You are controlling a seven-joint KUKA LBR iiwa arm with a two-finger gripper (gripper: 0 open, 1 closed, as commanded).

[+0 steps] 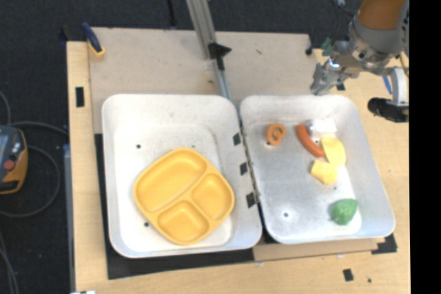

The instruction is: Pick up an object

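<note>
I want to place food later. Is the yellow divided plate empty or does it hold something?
Empty. The yellow divided plate lies flat in the left bin, and all three compartments show bare yellow bottoms.

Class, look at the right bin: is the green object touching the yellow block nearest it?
Apart. The camera view shows bare white bin floor between the green object and the yellow block.

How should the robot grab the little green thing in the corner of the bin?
Come straight down from above and pinch the green lump across its middle. It lies low and rounded in the right bin, apart from the yellow pieces, but near the bin's wall, so a sideways approach looks cramped. The pincer hangs by the far rim.
</note>
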